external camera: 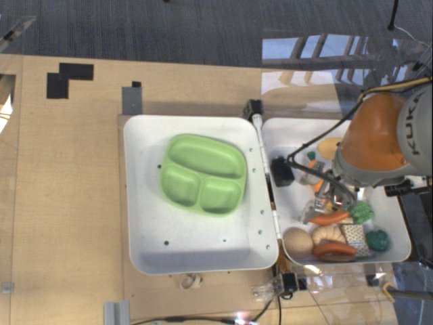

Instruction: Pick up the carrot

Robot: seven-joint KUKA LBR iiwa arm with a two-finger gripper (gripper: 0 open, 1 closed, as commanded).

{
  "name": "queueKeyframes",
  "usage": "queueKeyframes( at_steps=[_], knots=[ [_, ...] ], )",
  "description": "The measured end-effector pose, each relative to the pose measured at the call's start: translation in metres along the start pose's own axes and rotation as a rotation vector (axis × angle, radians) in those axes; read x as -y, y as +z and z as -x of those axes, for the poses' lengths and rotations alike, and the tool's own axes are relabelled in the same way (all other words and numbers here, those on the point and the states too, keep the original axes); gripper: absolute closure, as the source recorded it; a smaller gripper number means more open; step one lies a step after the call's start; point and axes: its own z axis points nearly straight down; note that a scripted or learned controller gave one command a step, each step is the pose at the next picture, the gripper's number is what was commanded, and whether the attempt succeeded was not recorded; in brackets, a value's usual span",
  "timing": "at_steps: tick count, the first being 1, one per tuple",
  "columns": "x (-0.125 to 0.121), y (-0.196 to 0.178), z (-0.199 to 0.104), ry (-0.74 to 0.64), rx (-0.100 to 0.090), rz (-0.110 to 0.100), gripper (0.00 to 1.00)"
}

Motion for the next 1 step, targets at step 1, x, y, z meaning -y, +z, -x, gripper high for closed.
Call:
queueKeyframes(
  at_steps=[1],
  knots=[
    [0.0021,-0.0015,-0.0537,0.096,0.005,0.0,0.0]
  ],
)
